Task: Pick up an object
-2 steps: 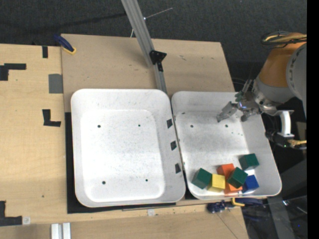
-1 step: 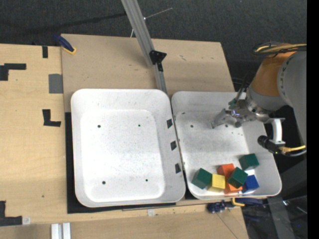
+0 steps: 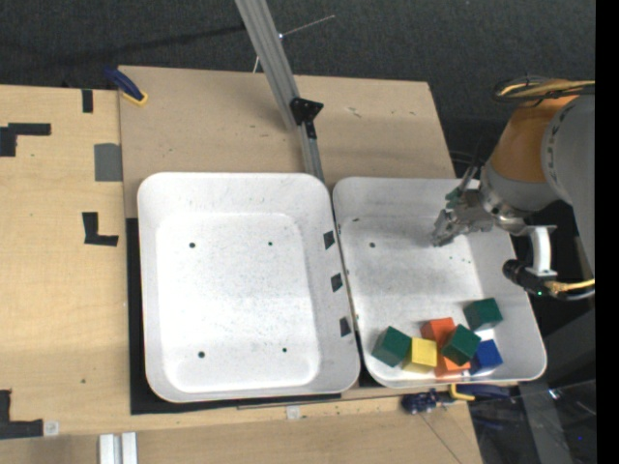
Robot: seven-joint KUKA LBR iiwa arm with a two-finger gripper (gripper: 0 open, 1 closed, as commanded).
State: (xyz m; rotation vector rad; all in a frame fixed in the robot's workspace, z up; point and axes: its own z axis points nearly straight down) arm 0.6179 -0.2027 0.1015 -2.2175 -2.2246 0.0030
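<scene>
Several small blocks lie bunched in the near right corner of the right bin [image 3: 387,259]: a green block [image 3: 392,345], a yellow block [image 3: 423,353], an orange block [image 3: 439,331], a blue block [image 3: 486,355] and two more green blocks [image 3: 483,311] [image 3: 462,341]. My gripper [image 3: 448,226] hangs over the far right part of the right bin, well back from the blocks. Its fingers point down and to the left with nothing between them. Whether they are open or shut is unclear at this angle.
The left bin [image 3: 232,278] sits beside the right one. A slanted metal pole [image 3: 276,56] runs from the top down to the gap between the bins. A blue and yellow clamp [image 3: 435,399] grips the right bin's near edge.
</scene>
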